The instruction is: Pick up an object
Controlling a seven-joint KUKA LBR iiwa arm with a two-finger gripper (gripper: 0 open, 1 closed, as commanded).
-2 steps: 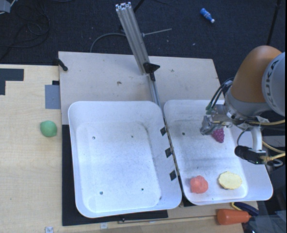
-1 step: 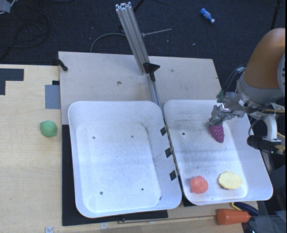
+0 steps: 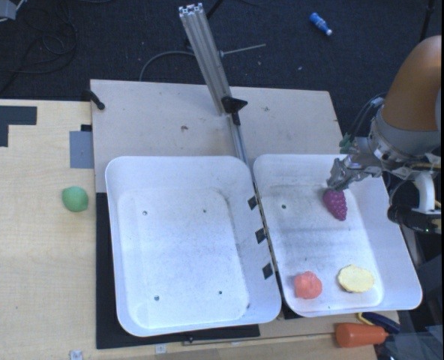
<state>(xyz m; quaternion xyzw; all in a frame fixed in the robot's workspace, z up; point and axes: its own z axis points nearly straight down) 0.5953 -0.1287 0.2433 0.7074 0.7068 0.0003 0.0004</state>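
Here, gripper (image 3: 340, 180) in right bin (image 3: 402, 295), touching purple object's (image 3: 336, 204) top, finger state unclear.

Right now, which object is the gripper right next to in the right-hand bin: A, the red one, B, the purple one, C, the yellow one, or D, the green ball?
B: the gripper sits just above the purple object in the right bin.

The gripper (image 3: 340, 178) hung over the right bin (image 3: 402, 272), just above a purple object (image 3: 336, 204). At the bin's 6 o'clock lay red (image 3: 307, 285) and yellow (image 3: 355, 279) objects.
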